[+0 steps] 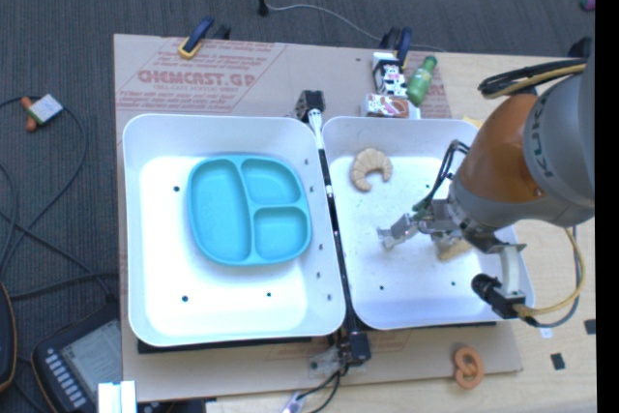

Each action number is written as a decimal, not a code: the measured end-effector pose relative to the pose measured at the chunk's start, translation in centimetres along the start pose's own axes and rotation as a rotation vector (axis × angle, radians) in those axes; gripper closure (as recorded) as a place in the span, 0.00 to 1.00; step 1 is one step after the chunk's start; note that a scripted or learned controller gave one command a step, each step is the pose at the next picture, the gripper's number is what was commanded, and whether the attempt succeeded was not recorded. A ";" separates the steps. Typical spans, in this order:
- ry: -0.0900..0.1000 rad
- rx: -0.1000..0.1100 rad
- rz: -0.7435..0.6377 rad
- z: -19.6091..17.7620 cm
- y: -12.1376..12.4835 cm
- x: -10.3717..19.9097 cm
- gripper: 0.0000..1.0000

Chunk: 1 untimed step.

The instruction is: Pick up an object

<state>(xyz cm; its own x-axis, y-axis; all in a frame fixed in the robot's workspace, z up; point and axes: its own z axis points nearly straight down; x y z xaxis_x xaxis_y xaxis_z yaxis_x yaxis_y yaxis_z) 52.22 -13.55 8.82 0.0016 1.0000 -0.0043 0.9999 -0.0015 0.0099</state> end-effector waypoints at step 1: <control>-0.002 -0.003 0.001 -1.0 0.1 -0.1 1.00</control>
<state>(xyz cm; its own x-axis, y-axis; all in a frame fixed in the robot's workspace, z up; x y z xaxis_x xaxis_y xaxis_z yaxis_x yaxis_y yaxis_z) 52.32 -13.64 9.85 0.0023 1.0000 -0.0068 0.9999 -0.0022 0.0133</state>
